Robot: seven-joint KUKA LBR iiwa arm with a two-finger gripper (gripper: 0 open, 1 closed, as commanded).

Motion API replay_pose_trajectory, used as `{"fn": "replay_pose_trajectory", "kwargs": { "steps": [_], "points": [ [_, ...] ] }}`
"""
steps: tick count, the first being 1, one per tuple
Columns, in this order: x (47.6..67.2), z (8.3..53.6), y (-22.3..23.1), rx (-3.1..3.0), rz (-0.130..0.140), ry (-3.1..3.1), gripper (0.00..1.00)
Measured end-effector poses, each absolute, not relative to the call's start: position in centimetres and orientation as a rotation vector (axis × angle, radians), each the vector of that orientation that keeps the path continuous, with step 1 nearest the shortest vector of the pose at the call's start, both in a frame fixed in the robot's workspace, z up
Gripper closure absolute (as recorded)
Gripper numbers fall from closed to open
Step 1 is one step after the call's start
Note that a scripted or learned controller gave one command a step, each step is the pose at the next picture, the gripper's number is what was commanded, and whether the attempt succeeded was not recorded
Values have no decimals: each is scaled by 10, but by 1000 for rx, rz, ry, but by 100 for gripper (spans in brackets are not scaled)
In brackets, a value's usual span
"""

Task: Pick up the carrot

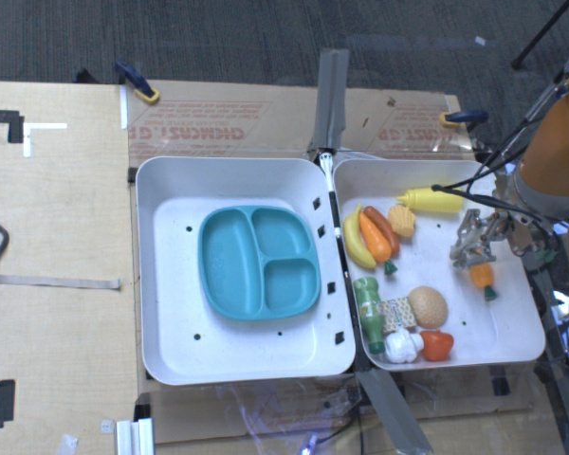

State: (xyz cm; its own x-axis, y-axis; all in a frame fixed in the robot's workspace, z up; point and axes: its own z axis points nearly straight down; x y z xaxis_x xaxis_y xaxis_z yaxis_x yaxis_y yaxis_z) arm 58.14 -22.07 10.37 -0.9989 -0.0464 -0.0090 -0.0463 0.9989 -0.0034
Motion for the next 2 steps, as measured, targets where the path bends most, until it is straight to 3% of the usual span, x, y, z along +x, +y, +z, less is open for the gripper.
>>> {"fn": "replay_pose_trajectory", "kwargs": {
  "steps": [1,2],
  "points": [
    [581,104,-220,-73,-4,3132,0],
    [583,114,-220,-76,-8,3126,100]
  ]
}}
